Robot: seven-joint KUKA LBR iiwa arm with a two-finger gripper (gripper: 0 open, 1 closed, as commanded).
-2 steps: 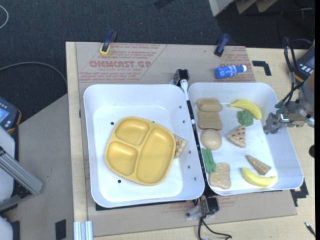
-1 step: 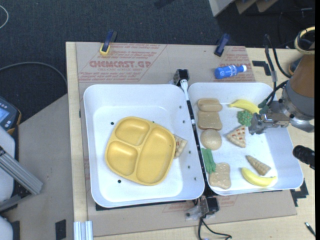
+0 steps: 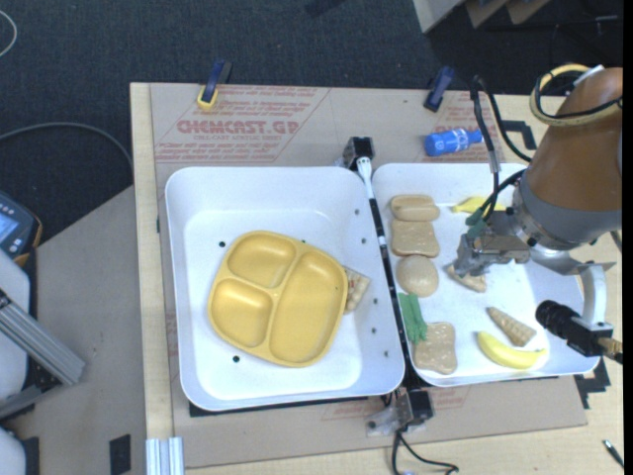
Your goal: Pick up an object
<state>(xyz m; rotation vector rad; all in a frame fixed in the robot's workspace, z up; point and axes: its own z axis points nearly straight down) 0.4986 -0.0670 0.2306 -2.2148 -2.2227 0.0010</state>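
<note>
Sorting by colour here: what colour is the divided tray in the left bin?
Yellow, seen in the camera view: divided tray.

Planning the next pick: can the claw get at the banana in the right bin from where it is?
Probably yes. The banana lies uncovered near the right bin's front edge, close to the claw.

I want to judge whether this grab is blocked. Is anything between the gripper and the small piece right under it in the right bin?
Nothing visible does. The gripper sits low in the right bin, directly over the small tan piece, with bare bin floor around it. The round biscuit lies apart from it, toward the divider.
</note>
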